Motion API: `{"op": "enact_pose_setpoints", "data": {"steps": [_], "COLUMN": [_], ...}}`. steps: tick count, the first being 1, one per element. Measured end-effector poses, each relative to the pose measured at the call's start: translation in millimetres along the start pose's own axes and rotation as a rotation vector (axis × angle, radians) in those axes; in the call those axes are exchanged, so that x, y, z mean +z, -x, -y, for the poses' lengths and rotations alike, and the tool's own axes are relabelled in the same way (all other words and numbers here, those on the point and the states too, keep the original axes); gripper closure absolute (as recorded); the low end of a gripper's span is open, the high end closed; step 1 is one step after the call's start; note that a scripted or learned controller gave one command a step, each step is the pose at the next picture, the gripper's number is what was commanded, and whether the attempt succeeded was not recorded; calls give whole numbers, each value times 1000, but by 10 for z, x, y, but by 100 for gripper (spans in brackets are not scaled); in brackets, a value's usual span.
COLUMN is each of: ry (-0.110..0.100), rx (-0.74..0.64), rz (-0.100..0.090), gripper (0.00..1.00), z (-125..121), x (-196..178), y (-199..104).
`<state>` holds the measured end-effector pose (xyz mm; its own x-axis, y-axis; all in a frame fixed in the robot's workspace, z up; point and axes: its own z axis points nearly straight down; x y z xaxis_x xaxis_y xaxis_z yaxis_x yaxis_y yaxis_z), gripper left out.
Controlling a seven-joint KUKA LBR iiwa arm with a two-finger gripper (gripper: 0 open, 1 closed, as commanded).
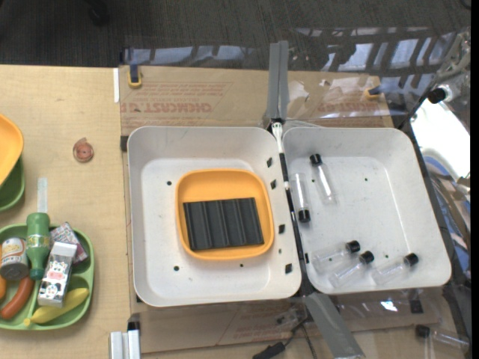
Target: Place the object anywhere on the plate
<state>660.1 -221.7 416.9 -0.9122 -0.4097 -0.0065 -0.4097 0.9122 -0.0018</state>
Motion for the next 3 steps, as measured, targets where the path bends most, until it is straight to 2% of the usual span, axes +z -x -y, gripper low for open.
{"op": "enact_pose_setpoints", "data": {"steps": [1, 2, 3], "ry": [0, 4, 4], "rx": [0, -392, -640], "rz": [0, -2, -1], "gripper": [0, 0, 0], "z": [2, -5, -6], "x": [0, 555, 628], "y": [-1, -4, -3]}}
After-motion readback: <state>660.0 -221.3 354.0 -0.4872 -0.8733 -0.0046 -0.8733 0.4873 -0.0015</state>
